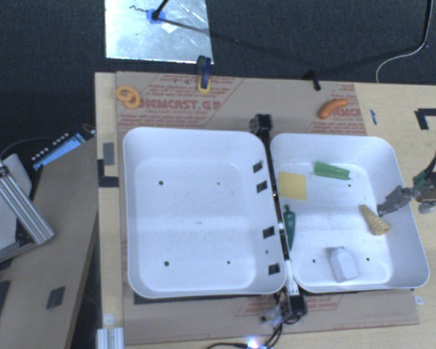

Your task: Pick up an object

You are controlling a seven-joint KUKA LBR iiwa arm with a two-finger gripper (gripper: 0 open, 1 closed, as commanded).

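you are looking down on two shallow white bins sitting side by side on a brown board. the left bin (196, 209) is showing you nothing but its bare white floor with a few small dark dots. the right bin (403, 195) is holding everything loose: a yellow square piece (292, 186) is lying flat near its upper left corner, a green block (331, 171) is lying just to the right of it near the back wall, a dark green slender piece (288, 224) is resting against the left wall beside the divider, a pale grey block (342, 263) is sitting toward the front, and a tan cone-shaped piece (376, 220) is lying toward the right side, pointing down and to the right. the gripper (391, 202) is reaching in over the right rim, and its tip is sitting just beside the upper end of the tan cone-shaped piece; at this slant you cannot tell whether it is touching it, nor whether the pincer is open or closed, and nothing is visibly sitting between its parts. outside the bins, an orange sausage-shaped piece (333, 108) is lying on the board behind the right bin, and an orange ring (128, 97) is lying on the board's back left corner.
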